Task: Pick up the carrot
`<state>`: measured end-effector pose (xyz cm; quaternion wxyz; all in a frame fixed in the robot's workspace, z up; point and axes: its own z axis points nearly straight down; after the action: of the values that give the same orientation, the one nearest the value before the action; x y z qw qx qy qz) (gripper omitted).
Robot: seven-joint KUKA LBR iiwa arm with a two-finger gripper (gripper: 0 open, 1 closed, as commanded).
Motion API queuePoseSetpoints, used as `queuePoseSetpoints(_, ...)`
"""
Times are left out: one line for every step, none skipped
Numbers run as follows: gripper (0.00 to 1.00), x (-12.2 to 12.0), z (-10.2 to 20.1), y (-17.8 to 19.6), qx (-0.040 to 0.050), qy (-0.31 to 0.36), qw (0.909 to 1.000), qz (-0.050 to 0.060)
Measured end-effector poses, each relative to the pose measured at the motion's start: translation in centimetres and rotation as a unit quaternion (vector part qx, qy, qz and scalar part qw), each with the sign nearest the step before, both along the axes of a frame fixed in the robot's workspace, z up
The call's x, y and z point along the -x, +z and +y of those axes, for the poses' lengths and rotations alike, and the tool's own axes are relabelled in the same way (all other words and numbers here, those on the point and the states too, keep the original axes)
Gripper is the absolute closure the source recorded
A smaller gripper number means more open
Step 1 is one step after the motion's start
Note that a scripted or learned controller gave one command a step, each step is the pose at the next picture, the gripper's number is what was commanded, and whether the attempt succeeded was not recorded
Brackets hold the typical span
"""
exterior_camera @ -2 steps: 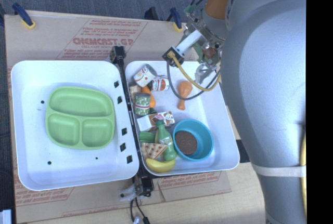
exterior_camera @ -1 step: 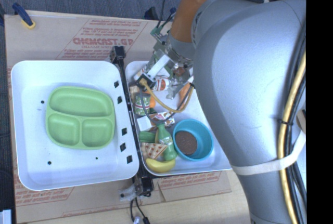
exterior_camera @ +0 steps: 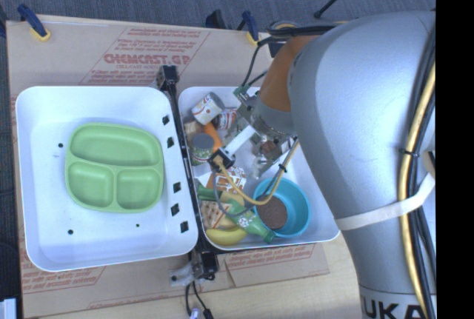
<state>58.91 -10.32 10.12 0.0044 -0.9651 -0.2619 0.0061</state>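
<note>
The left bin [exterior_camera: 29, 162] rests on the cardboard-covered bench [exterior_camera: 89, 51]. It carries a green three-compartment plate [exterior_camera: 115, 166] lying flat near its middle, well apart from anything the task concerns. A row of small black fittings [exterior_camera: 176, 186] runs along the edge the two bins share.

The right bin [exterior_camera: 187, 99] is crowded. The carrot [exterior_camera: 213, 134] lies in its upper left part, close to the left wall. It is wedged between a tipped pale can [exterior_camera: 209, 106] on the far side and a small round tin [exterior_camera: 201, 151] on the near side — a tight pocket that leaves little free room beside it. The tool [exterior_camera: 261, 147] hangs just to the right of the carrot, low over the clutter in the middle of the bin. The carrot lies in the bin, apart from the tool. Whether the tool is released or clenched I cannot tell, as the wrist above covers it.

By my reading, the approach is not yet lined up, and the tool needs to come left over the carrot. The can, the tin and the bin wall are all likely to be nudged on the way down.

Nearer the front lie a banana [exterior_camera: 226, 236] and a blue bowl [exterior_camera: 292, 217] with something brown in it. They are out of the way. The grey arm [exterior_camera: 370, 125] covers the bin's right side.
</note>
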Motion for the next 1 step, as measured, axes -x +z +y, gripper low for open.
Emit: queuePoseSetpoints(0.0, -2.67, 0.37, -1.13, 0.0028, -0.156, 0.9877, 0.0)
